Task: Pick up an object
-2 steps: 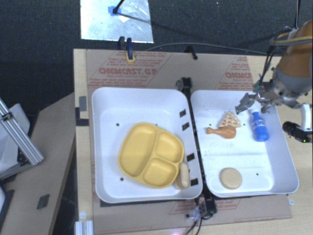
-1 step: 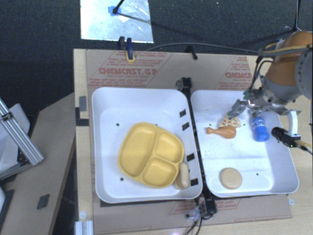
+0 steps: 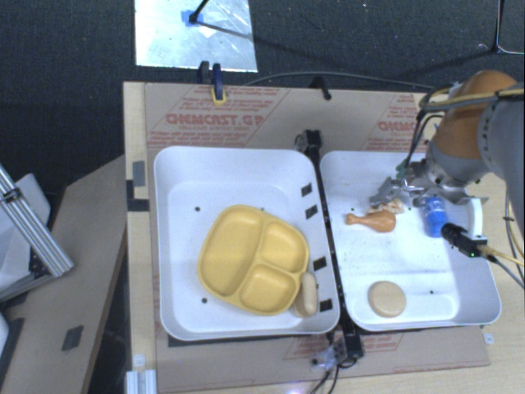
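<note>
Your gripper point(image 3: 392, 195) sits low in the right bin point(image 3: 476, 302), fingertips just beside the chicken drumstick toy point(image 3: 372, 219); you cannot tell how wide it stands or whether it grips anything. Left to right: yellow divided tray point(image 3: 250, 257) in the left bin point(image 3: 184, 179), pale bread roll point(image 3: 308, 294) against the tray's edge, drumstick, round tan biscuit point(image 3: 386, 298) nearer the front, blue bottle point(image 3: 433, 217) beside the wrist.

The floor point(image 3: 369, 15) is dark and speckled. A shiny silver sheet point(image 3: 195, 23) lies on it at the top. A light wooden bench point(image 3: 135, 121) stands in the middle, with a brown board point(image 3: 246, 113) with red letters on it.
</note>
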### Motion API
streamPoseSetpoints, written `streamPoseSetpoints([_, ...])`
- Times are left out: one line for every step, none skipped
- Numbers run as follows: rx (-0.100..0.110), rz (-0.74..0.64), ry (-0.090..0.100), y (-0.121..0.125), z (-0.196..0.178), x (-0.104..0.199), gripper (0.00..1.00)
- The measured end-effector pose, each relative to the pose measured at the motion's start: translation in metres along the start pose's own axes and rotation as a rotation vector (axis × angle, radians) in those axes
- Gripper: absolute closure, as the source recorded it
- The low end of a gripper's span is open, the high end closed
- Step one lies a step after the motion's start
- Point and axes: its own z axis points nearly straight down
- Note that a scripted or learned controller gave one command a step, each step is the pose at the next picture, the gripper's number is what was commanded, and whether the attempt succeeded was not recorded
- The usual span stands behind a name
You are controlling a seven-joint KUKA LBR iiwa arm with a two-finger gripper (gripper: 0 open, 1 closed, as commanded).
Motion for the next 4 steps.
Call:
streamPoseSetpoints([-0.013,-0.004,-0.002,0.004,-0.017,0.000,1.00])
streamPoseSetpoints([-0.002,-0.001,-0.001,0.013,-0.065,0.004,1.00])
streamPoseSetpoints([-0.002,-0.002,-0.001,0.019,-0.110,0.004,1.00])
streamPoseSetpoints([0.002,-0.002,0.000,0.020,-0.123,0.004,1.00])
